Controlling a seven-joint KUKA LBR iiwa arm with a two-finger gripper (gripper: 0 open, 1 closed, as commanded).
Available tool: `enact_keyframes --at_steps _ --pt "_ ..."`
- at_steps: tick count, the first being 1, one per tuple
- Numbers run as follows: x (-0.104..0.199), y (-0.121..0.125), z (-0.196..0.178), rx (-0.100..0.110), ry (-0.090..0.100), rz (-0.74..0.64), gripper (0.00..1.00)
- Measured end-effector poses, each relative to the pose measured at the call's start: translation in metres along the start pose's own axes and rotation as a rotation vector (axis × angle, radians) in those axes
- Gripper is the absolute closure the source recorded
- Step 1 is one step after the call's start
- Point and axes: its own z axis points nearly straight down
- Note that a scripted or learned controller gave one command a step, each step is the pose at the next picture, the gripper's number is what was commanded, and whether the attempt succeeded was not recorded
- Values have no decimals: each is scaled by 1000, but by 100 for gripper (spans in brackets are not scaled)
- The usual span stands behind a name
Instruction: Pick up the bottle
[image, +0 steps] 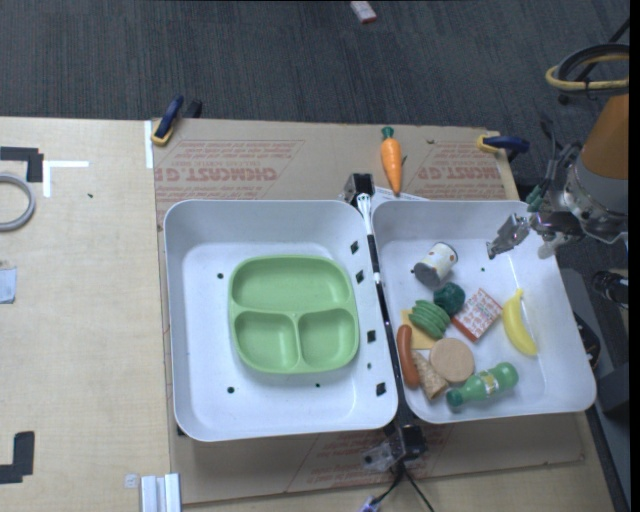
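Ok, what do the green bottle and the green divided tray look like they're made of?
The green bottle looks like glossy moulded plastic, with bright highlights on its body. The pale green three-compartment tray seems matte plastic: even colour, soft rounded edges, no glare. Neither is certain from the look alone.

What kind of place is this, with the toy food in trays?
Probably a robotics lab or test bench, not a kitchen. A robot arm's gripper hangs over a white bin of toy food, including a green bottle. The bins sit on cardboard clamped to a wooden bench, with cables nearby.
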Motion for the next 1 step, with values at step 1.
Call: enact_keyframes --at_steps 1 --pt "0 0 -10 -1 -1 -2 100"
